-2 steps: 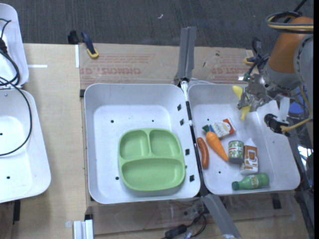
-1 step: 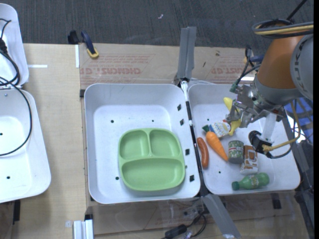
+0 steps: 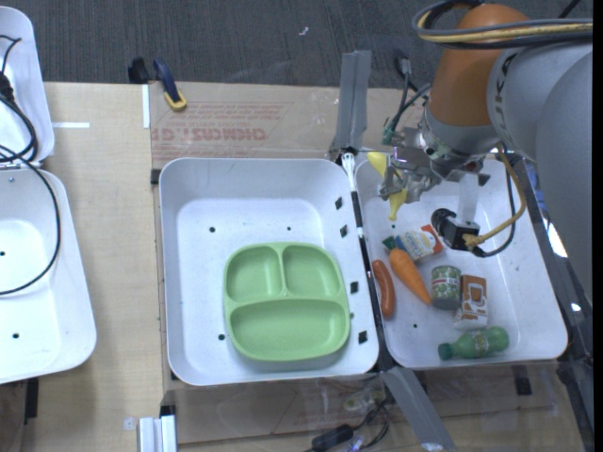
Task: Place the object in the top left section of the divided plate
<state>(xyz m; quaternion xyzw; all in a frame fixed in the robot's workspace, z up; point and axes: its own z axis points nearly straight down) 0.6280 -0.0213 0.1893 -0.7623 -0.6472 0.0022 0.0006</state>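
Green divided plate (image 3: pixel 285 301) — one; bottle (image 3: pixel 474 344), carrot (image 3: pixel 411 276), sausage (image 3: pixel 383 287) one apiece — jaws' state untellable.

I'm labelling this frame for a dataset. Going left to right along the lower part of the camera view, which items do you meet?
Green divided plastic plate → red toy sausage → orange toy carrot → small grey can → green toy bottle lying on its side.

The left white bin (image 3: pixel 188 252) has open floor all around the pale green three-section plastic plate (image 3: pixel 285 301). The right white bin (image 3: pixel 537 337) is crowded: orange carrot (image 3: pixel 411 278), red sausage (image 3: pixel 384 286), small tin (image 3: pixel 445 285), green bottle (image 3: pixel 474 343) lie close together.
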